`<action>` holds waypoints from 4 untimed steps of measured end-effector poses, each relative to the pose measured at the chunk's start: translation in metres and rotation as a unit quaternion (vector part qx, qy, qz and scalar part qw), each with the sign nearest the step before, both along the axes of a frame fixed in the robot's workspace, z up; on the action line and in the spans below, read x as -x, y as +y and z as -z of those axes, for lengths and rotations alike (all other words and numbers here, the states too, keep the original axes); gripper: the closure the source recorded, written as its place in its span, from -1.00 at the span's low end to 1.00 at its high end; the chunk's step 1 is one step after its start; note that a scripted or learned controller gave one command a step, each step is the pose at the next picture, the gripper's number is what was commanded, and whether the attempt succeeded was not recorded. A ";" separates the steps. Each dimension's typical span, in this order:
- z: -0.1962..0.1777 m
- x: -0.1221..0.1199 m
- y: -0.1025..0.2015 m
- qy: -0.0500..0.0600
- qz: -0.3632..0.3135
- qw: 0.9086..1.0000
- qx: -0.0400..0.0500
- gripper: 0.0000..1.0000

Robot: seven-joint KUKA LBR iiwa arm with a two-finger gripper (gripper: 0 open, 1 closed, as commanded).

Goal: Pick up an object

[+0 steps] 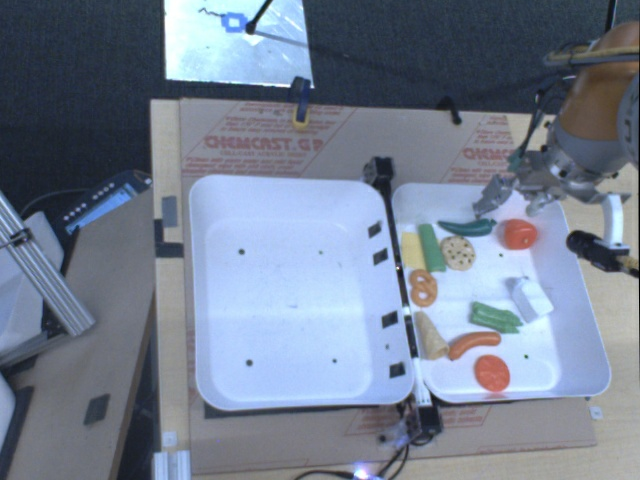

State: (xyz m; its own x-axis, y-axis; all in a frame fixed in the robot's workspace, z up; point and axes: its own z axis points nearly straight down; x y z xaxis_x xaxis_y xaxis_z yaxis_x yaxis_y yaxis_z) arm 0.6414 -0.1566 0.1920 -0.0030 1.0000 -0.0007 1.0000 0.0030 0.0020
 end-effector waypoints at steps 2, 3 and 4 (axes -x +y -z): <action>0.003 0.034 0.117 0.000 -0.003 1.000 -0.002 -1.00; 0.102 0.063 0.065 0.006 0.003 1.000 0.000 -1.00; 0.103 0.124 0.007 -0.004 0.005 1.000 -0.001 -1.00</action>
